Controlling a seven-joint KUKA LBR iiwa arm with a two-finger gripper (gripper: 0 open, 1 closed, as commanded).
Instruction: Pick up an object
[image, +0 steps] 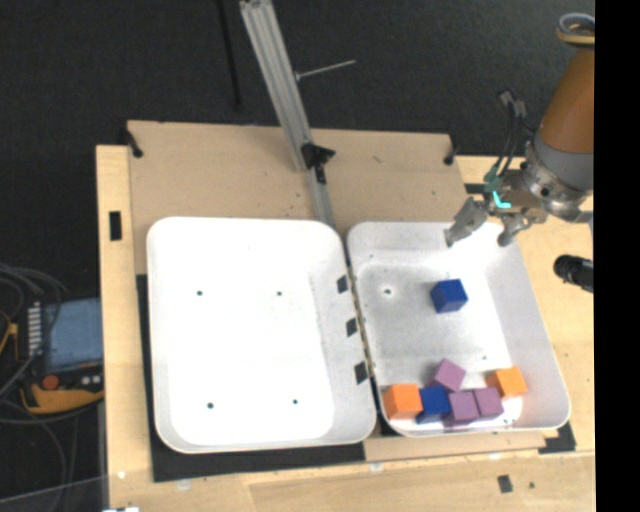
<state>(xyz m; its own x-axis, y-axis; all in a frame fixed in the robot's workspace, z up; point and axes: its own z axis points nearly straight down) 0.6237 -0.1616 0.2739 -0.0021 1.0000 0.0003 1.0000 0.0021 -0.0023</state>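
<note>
At the near edge of the right bin (530, 300) we find a cluster of cubes: an orange cube (404, 400), a blue cube (435, 401), three purple cubes (463, 405) and a second orange cube (509, 381). Farther in, we note a lone blue cube (449, 295), standing apart, its edges turned slightly askew to the bin walls; being a cube, it has no long axis. Beyond it, over the far rim, the gripper (483, 227) hangs with fingers spread apart, nothing between them.
</note>
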